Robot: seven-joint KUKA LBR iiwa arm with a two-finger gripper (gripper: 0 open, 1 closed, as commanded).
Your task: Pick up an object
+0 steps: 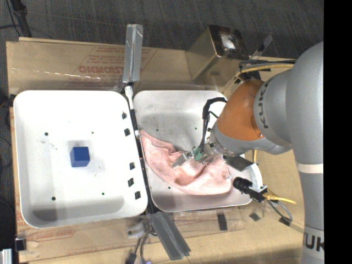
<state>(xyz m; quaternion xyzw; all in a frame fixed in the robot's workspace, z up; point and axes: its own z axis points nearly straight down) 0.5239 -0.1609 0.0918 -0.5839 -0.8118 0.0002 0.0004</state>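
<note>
- Over on the left, the left bin (22, 147) holds a single blue block (80, 156), sitting square on the floor of the bin and well apart from every wall. Nothing is near it.
- Moving across the seam where the two bins meet, and here's the right bin (165, 106), its upper half bare.
- A pink cloth (165, 166) lies crumpled across the lower half of that bin, running from the left wall towards the right one, all folds and ridges.
- And there's the tool (197, 156), down low, right at the top edge of the cloth near its middle. It looks to be touching the fabric, but I cannot tell how far open it is, nor whether it has any cloth in it.
- My read: this is the grasp step, with the cloth as the chosen object. Next call is to close firmly on a raised fold, then lift straight up and see whether the cloth comes along.
- What stands in the way: soft cloth slips or gives only a thin pinch, and the right wall is close by the wrist.
- Far right, the grey arm (286, 114) with its orange band (239, 120) looms over the bin's corner, hiding part of it.
- Behind the bins, a brown box (212, 51) sits on the counter (55, 59), out of play.
</note>
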